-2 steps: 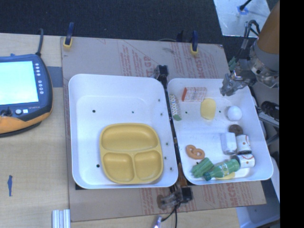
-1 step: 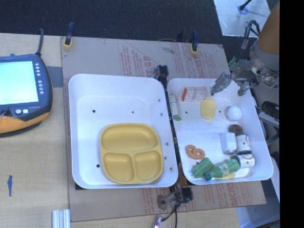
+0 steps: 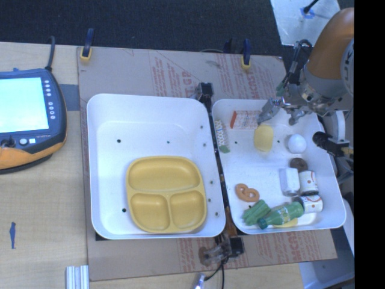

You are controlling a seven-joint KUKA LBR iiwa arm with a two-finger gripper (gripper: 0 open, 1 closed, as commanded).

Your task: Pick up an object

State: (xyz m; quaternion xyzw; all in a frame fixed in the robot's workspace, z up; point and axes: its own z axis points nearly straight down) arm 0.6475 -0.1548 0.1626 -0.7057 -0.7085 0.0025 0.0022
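Overhead and at a slant, one camera looks down on two shallow white plastic bins set side by side on a bench. The left bin (image 3: 102, 119) holds a pale yellow plastic plate with three compartments (image 3: 165, 192). The right bin (image 3: 338, 212) holds the loose things to choose from: a pale yellow rounded block (image 3: 263, 138), a small white ball (image 3: 296, 142), a small printed white-and-red card (image 3: 245, 120), a brown pretzel-shaped piece (image 3: 246, 192), a green plastic bottle lying on its side (image 3: 280, 214), and two small white cylinders (image 3: 299, 181).

A grey robot arm with an orange band (image 3: 332, 41) reaches in from the right. Its two-finger gripper (image 3: 278, 108) sits over the far end of the right bin, just beyond the yellow block and the white ball, with its fingers appearing spread apart and nothing between them.

To do the pick well, the gripper would probably need to centre over one object, such as the yellow block, straddle it evenly, and close only once low enough.
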